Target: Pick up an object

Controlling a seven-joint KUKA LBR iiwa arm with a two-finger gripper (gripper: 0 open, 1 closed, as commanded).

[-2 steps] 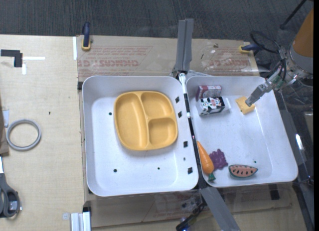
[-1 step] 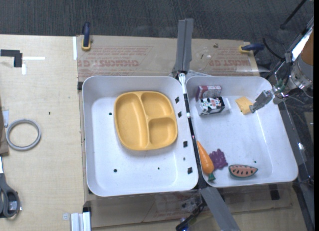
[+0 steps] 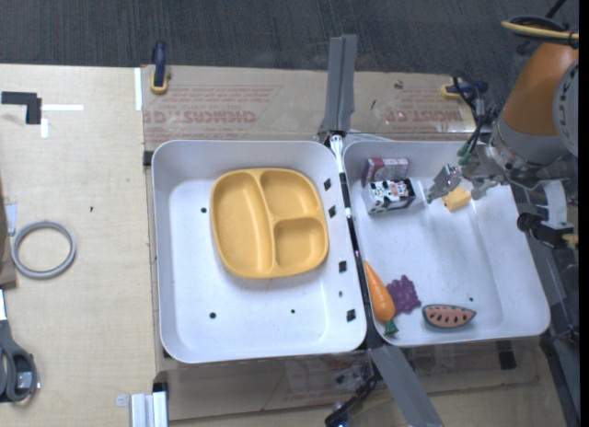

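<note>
Hovering over the right bin's (image 3: 515,319) upper right part, the gripper (image 3: 451,186) has a small yellow block (image 3: 457,199) at its fingertips; whether it is clenched on it I cannot tell. Left of it lies a black-and-white box (image 3: 391,195), near the divider.

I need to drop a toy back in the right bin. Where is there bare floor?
The middle of the right bin is bare, between the small box above and the carrot, grapes and watermelon slice below. The top edge and bottom-left corner are crowded.
</note>
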